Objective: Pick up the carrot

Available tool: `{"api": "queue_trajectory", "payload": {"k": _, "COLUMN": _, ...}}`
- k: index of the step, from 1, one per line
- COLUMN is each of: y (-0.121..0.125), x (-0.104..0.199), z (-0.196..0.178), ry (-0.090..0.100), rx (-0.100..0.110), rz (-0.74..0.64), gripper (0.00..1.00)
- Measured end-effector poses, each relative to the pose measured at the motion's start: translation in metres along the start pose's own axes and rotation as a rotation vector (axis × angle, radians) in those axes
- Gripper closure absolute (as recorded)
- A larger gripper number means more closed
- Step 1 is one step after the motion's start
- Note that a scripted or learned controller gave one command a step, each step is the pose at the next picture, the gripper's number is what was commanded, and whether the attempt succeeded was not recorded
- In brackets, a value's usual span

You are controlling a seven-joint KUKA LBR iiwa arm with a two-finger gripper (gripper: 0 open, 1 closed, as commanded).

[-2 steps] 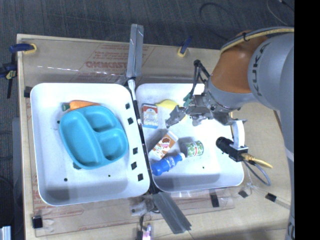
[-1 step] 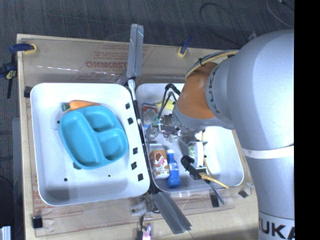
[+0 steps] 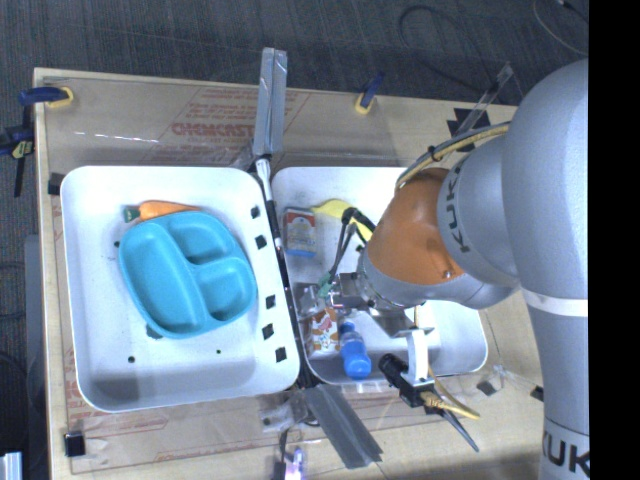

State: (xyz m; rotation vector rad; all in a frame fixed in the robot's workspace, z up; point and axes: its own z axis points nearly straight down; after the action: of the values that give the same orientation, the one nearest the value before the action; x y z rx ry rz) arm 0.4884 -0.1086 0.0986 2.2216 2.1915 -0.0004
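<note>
While most of it hides behind a blue divided plate [image 3: 188, 273], the carrot [image 3: 165, 209] lies in the left white bin [image 3: 90, 298] near that bin's far edge. Only a strip of orange shows above the plate's upper rim, with a bit of green at its left end. Its long axis runs roughly left to right across the view, almost level, and the green end points toward the bin's left wall.

Reaching in from the right, the grey arm [image 3: 545, 188] bends down over the right white bin [image 3: 465, 343], its orange band facing the camera. The wrist hangs low above that bin's middle, well apart from the carrot, with the dividing wall between them. Whether the gripper [image 3: 335, 293] is spread or closed cannot be told, since the wrist covers it, and nothing can be seen held in it.

Just beside the gripper, the right bin holds a blue bottle [image 3: 354, 353], a small colourful packet [image 3: 320, 328], a red and white packet [image 3: 299, 232], and a yellow item [image 3: 333, 209].
</note>
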Motion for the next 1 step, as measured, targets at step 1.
{"api": "queue_trajectory", "payload": {"k": 1, "y": -0.0002, "x": 0.0049, "z": -0.0073, "ry": 0.008, "rx": 0.008, "rz": -0.014, "gripper": 1.00}}
